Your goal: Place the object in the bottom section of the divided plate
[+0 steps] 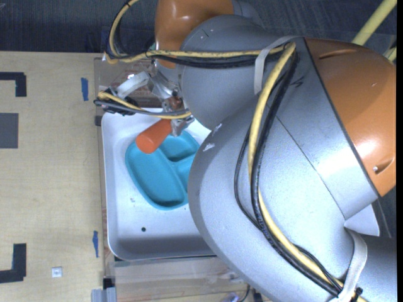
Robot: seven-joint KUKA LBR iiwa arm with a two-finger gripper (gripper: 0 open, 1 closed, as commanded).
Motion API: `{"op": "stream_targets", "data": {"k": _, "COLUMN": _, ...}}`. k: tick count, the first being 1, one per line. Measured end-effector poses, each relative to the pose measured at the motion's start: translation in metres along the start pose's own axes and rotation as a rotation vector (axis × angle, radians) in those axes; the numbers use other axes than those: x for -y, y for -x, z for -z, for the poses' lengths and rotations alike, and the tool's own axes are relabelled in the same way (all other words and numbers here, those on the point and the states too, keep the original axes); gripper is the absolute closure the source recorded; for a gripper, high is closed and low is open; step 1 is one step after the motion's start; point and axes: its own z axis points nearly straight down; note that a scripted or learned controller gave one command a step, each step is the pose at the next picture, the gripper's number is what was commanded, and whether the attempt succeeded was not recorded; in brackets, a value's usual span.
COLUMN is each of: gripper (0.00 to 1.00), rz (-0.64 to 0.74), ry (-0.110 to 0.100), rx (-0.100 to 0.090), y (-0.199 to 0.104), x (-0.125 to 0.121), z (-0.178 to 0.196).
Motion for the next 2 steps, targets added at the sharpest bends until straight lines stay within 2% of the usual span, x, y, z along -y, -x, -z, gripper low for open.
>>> {"op": "stream_targets", "data": {"k": 1, "gripper": 1.00, "rz": -0.226, "ry": 0.001, "rx": 0.000, "y": 0.002, "x": -0.001, "z": -0.012}}
{"op": "stream_targets", "data": {"k": 2, "gripper": 1.00, "rz": -0.118, "ry": 0.000, "rx": 0.005, "y": 0.000, "x": -0.001, "z": -0.038}}
